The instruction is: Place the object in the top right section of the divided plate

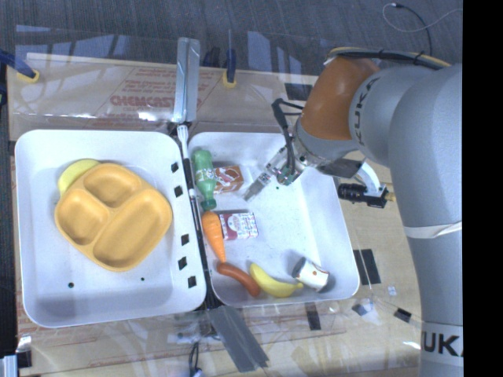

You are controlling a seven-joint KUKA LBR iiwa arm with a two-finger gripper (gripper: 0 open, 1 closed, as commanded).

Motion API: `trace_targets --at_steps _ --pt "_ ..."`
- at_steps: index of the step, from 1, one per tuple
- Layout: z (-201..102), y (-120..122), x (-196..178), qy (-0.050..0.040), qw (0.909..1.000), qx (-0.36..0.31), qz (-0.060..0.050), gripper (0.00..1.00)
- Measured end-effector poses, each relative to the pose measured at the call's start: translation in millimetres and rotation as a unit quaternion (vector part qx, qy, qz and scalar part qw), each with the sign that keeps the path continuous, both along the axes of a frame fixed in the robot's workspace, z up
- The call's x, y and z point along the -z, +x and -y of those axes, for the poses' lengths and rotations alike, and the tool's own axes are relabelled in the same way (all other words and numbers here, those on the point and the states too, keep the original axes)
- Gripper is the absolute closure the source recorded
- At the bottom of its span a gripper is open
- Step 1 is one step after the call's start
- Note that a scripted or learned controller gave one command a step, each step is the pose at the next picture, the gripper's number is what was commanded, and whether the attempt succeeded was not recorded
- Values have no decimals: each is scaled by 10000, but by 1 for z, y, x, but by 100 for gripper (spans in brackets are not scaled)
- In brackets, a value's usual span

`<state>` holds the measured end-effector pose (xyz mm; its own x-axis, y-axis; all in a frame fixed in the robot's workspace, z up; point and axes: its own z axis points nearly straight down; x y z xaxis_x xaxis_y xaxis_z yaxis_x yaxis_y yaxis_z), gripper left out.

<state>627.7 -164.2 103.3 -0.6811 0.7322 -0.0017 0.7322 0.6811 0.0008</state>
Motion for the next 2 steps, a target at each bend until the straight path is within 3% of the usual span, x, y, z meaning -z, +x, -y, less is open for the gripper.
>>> trace_targets --at_steps 1,2 --pt "0 0 0 0 10000 0 0 0" --pt "-1 1 -11 -2 10000 -23 11 100"
